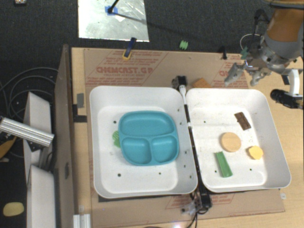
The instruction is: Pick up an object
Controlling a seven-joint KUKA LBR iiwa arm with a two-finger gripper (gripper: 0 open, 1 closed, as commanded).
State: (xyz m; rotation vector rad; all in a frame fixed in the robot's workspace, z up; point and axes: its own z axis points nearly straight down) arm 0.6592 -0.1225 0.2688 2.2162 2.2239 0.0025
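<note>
Four items are lying in the right bin [266,103], below the gripper [243,75]. Gripper is hovering spread wide, holding nothing.

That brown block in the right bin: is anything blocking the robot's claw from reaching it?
Nothing visible does. The end effector hovers above the right bin's far rim, and the brown block lies alone on bare white floor, apart from the tan disc.

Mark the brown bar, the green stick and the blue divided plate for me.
brown bar [242,120], camera view, middle of its top face.
green stick [223,164], camera view, midway along its length.
blue divided plate [127,122], camera view, upper left rim.
</note>
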